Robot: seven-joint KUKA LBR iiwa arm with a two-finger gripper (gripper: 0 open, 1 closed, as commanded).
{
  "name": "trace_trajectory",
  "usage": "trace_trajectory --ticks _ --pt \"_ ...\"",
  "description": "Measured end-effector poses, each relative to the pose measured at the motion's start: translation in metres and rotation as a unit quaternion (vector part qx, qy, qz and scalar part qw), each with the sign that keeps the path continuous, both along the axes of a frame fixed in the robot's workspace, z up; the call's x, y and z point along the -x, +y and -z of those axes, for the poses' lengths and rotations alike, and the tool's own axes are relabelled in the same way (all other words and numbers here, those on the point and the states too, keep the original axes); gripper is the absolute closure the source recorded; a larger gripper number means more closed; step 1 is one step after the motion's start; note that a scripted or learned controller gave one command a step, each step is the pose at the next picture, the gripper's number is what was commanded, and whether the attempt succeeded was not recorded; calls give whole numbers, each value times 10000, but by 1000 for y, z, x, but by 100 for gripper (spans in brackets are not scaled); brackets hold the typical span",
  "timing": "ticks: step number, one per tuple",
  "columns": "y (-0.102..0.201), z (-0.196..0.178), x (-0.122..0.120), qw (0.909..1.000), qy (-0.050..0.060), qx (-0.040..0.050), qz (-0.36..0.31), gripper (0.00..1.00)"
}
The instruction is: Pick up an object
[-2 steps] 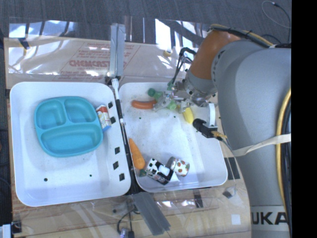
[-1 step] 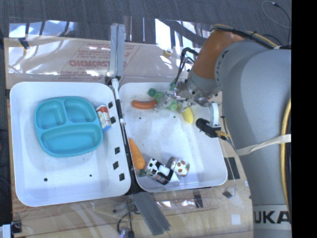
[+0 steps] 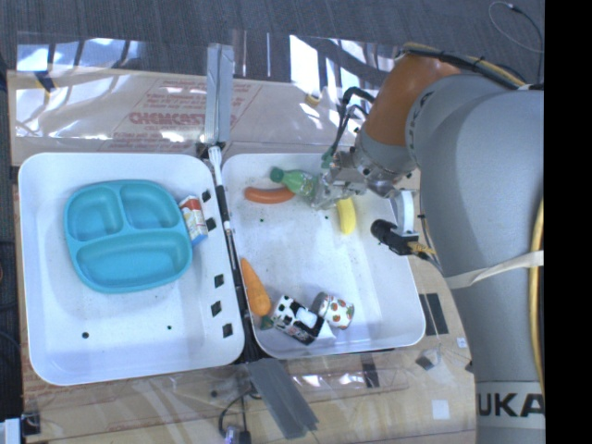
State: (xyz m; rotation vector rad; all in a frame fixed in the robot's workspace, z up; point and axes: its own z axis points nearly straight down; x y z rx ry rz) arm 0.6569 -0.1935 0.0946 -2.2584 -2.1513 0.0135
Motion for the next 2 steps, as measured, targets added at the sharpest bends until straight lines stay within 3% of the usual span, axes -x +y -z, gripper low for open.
trace_trajectory --ticks 1,2 --pt "2 -1 -1 10000 1 -16 -13 0" --pt "9 8 4 9873 53 34 1585 0"
